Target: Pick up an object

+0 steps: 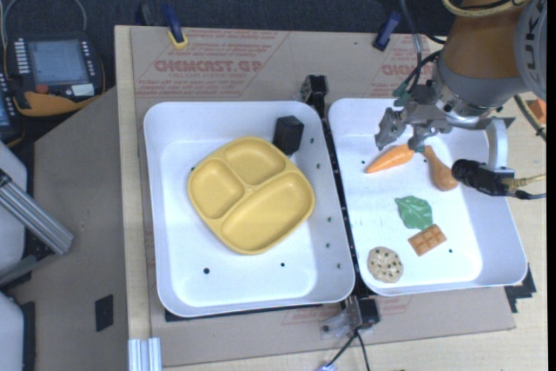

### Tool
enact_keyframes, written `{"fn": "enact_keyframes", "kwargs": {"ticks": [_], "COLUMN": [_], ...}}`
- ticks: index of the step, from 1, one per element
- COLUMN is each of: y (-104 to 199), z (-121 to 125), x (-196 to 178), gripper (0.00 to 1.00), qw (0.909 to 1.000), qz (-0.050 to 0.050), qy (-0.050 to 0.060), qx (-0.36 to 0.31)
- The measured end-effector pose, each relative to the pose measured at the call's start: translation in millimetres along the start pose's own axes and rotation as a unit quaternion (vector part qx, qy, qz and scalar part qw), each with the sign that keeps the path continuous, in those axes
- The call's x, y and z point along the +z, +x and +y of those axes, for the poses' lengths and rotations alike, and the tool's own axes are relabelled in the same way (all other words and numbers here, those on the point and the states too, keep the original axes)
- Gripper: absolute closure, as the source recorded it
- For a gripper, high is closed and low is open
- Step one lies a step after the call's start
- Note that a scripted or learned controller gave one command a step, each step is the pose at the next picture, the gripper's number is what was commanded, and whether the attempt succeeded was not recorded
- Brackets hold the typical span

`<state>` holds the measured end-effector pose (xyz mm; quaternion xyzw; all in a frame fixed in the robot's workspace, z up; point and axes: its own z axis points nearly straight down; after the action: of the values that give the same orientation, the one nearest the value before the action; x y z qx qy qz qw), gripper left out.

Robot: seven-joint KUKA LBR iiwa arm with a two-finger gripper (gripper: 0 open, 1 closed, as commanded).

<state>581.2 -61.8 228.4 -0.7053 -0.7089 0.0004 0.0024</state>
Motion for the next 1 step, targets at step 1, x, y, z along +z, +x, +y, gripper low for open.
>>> {"fn": "enact_keyframes", "kwargs": {"ticks": [1], "y": [49.7], "z": [-20.7], "x": [-9.6], "gripper": [1.0], "qw": [1.0], "qz": [0.0], "qy": [-0.001], "qx": [0.0]}}
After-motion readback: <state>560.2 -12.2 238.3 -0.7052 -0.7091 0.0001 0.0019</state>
